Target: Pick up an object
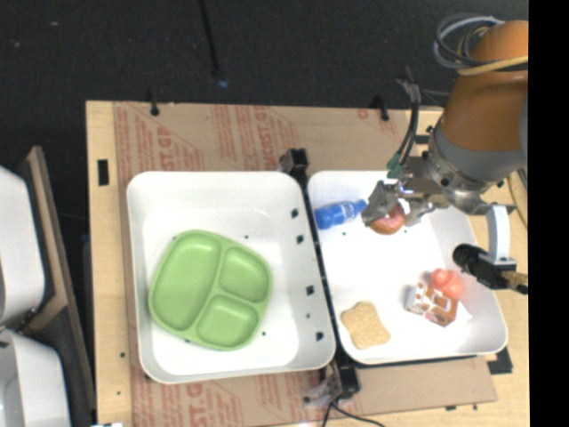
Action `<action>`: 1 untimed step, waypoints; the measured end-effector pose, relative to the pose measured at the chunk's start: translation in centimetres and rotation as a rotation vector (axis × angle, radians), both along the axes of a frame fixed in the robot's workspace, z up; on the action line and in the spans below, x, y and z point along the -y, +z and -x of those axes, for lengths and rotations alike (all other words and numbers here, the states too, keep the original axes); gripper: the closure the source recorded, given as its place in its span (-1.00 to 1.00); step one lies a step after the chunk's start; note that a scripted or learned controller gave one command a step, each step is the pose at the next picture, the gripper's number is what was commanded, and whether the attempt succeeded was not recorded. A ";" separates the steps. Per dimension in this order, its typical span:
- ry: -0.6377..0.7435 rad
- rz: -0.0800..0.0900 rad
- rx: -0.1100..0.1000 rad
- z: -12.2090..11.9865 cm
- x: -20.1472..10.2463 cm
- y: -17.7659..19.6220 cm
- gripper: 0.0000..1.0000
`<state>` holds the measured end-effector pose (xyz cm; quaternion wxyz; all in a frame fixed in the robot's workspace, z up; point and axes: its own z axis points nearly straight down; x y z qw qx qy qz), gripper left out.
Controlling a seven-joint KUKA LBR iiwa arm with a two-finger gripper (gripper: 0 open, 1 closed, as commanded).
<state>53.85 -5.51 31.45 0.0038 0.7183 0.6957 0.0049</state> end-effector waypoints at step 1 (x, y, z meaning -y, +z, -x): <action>0.034 0.001 -0.020 1.3 -4.1 -9.8 1.00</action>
